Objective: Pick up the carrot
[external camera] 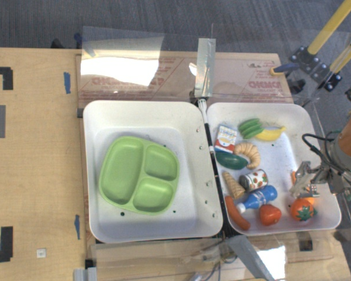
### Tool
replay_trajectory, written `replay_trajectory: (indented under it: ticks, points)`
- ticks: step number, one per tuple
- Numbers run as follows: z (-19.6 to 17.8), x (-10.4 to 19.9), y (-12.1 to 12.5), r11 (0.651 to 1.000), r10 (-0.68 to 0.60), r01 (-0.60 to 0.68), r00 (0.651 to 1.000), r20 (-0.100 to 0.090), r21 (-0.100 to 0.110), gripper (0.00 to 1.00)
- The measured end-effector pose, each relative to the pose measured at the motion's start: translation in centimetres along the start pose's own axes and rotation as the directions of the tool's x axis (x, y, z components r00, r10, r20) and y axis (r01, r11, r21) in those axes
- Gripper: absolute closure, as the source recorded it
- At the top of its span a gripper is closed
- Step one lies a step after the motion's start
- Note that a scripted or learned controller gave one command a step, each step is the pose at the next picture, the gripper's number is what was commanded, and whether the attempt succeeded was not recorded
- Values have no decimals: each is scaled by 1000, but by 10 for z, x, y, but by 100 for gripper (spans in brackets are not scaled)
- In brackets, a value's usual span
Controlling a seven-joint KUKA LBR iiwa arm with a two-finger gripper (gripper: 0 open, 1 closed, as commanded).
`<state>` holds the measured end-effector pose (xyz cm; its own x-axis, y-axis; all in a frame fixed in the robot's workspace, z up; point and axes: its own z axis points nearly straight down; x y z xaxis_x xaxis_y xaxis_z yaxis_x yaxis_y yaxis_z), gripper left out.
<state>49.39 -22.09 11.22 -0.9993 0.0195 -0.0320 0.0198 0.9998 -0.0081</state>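
In the right bin (pixel 284 115), an orange sliver that looks like the carrot (pixel 293 178) lies near the right wall, mostly hidden by my gripper. My gripper (pixel 306 180) is low inside the bin, right against that orange piece on its right side. Whether the carrot is held cannot be made out. The arm comes in from the right edge, with its orange band (pixel 346 140) above the wrist.
Just below the gripper sit an orange fruit with a green top (pixel 302 209) and a red tomato (pixel 269 215). A blue bottle (pixel 258 198), cone (pixel 234 183), croissant (pixel 248 153), banana (pixel 270 134) and other toys crowd the bin. A green divided plate (pixel 141 173) lies in the left bin (pixel 96 122).
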Motion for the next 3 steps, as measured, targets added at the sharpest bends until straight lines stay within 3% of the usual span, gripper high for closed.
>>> replay_trajectory:
  ticks: [1,2,3]
  points:
    - [7,-31,68,1000,-15,14,1000,-25,-11,100]
    - [20,8,58,910,-414,414,910,-9,-11,100]
    - [9,4,59,909,-416,416,909,-1,-7,100]
